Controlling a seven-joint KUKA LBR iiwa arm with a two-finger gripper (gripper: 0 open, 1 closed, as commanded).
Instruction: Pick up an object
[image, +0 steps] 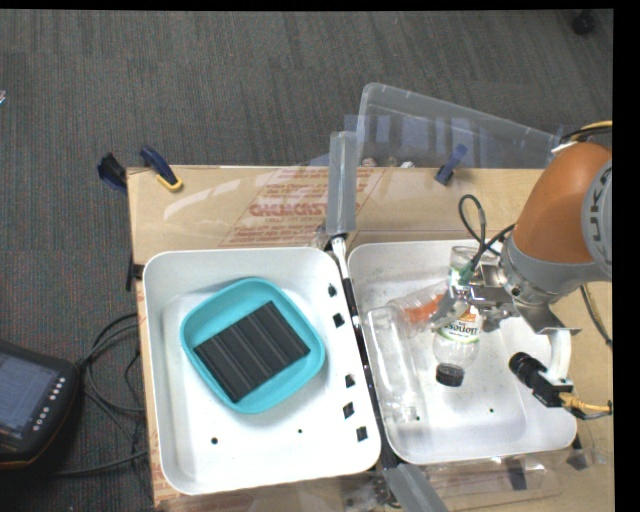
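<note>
Hand (468, 300) low in right bin (500, 425), grip state impossible to tell. Bottle (458, 340) directly beneath, touching, long axis running from hand toward dark cap (450, 375) below.

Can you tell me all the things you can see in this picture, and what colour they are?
left bin: 1, white, left half of bench
right bin: 1, white, right half of bench
tray: 1, turquoise with dark ribbed inside, in left bin
bottle: 1, clear with black cap, in right bin under the gripper
clear plastic pieces: clear, count unsure, in right bin beside bottle
clamps: 2 or more, blue, back edge of bench
arm: 1, grey and orange, from right
gripper: 1, over bottle
</note>
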